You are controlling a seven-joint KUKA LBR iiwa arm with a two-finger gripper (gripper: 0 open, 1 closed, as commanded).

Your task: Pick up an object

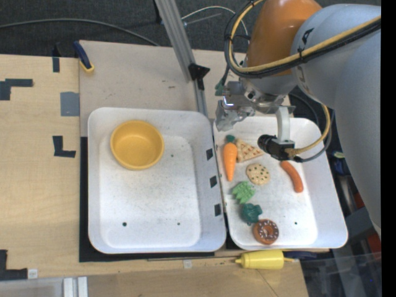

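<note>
Yellow bottle [262,260] at the desk [37,166] edge, we saw an orange carrot [229,158] in the right bin [322,228], tool [228,113] above it, grip we couldn't tell.

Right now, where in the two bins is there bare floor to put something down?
The left bin is bare in front of and right of the yellow bowl. The right bin is bare between the sausage and its front rim. Its left side is crowded, from carrot to donut.
</note>
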